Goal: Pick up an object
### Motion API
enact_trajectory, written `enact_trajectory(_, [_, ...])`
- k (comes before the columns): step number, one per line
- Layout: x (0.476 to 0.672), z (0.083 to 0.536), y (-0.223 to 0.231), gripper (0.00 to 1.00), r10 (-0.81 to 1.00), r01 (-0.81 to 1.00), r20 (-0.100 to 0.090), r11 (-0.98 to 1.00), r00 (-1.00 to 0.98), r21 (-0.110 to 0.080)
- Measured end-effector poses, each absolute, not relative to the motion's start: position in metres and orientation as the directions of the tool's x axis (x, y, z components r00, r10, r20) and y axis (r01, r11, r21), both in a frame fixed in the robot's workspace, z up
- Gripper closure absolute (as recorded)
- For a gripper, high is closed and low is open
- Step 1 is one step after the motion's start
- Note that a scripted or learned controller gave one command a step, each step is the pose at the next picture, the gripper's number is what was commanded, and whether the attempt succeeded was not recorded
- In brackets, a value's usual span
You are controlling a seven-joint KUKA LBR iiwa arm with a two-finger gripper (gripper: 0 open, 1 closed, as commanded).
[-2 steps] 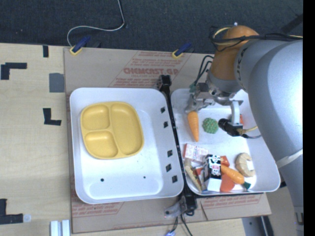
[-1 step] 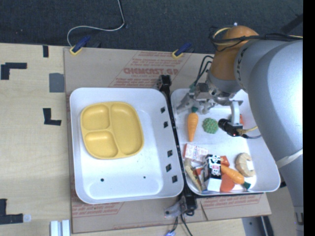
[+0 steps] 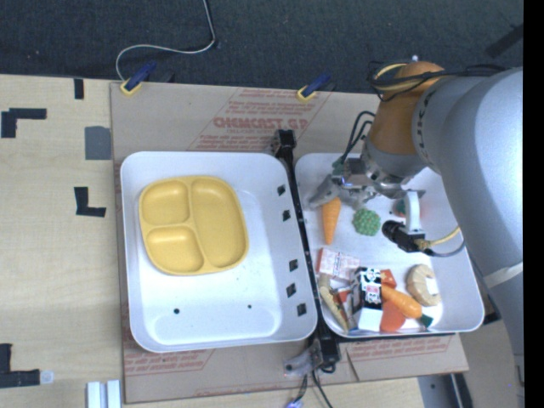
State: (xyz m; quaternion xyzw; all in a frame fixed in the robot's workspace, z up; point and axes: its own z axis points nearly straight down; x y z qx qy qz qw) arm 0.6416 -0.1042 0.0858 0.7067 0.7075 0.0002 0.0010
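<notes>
Nothing is picked up yet: the gripper (image 3: 340, 189) hangs low in the right bin (image 3: 463, 300) with its fingers spread and empty, just above the carrot (image 3: 330, 219) lying there.

The arm (image 3: 480, 160) was a thick, smooth tube of pale grey metal with a soft sheen, rounded at its joints. Above the wrist ran an orange band (image 3: 399, 117), glossy and wider than the parts below it. Thin black cables (image 3: 357, 138) looped along the wrist beside the band, and a yellowish cable (image 3: 395, 70) curved over the band's top edge. Below the band sat the gripper (image 3: 340, 187), a cluster of grey and silver metal parts with small dark fittings. A white bracket with a black, rounded piece (image 3: 406, 232) hung from the wrist's side, trailed by a thin yellow wire (image 3: 446, 243).
</notes>
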Motion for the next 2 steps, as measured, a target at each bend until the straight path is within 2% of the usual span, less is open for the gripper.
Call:
enact_trajectory(1, [0.642, 0.096, -0.104, 1.00, 1.000, 1.000, -0.003, 0.002, -0.002, 0.002])
enact_trajectory(2, [0.632, 0.185, -0.031, 1.00, 1.000, 1.000, 0.001, 0.003, -0.003, 0.000])
